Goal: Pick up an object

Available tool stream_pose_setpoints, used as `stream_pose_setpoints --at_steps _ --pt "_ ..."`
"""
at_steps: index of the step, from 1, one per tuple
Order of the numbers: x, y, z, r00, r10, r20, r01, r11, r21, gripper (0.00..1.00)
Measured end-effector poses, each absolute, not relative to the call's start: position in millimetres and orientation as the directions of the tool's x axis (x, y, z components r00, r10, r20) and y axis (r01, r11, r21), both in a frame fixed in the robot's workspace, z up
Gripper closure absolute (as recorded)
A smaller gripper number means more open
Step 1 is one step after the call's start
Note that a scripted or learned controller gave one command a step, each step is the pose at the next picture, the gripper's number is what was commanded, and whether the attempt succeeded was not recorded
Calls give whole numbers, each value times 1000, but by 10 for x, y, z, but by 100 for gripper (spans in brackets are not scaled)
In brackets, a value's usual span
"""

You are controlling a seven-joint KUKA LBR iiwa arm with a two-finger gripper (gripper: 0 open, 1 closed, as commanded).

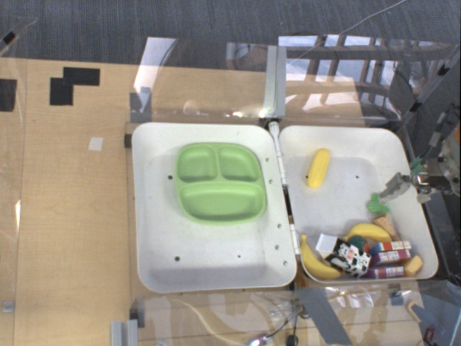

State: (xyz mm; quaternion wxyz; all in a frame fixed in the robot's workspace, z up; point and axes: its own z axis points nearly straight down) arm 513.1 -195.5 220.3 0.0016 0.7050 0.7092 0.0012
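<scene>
**Camera view: two bins, arm at right edge**

Camera view, taken from above at a slant. Two shallow white bins are seen side by side on the bench. In the left white bin (155, 215) a light green plastic divided tray (220, 182) with three compartments is found, lying flat near the middle; nothing is seen in its compartments.

In the right white bin (353, 153) a small yellow oblong object (318, 168) is noted alone in the upper left part, well apart from the rest. A cluster is packed into the lower right corner: a yellow banana (315, 262) along the lower left of the cluster, a second yellow curved piece (369, 232) above it, a black-and-white patterned item (348, 256), red-and-white small packages (390, 251), and an orange-tan wedge (386, 224). A small green leafy item (377, 205) is seen just above the cluster.

The arm is observed at the right edge, over the right bin's rim. The gripper (397, 186) is pointed down and to the left, just beside the green item. Whether its fingers are spread or closed cannot be told; nothing is seen held.
</scene>
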Motion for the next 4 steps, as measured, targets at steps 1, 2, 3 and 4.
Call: stream_pose_setpoints --at_steps 1,2,3,4 --pt "5583 -2048 916 -83 997 -2 996 83 8 0" --pt "5944 -2047 1694 104 995 -1 995 -104 7 0" --pt "6073 -1239 899 -72 997 -2 997 72 13 0" --pt "6103 -1216 1027 -74 997 0 997 74 21 100"
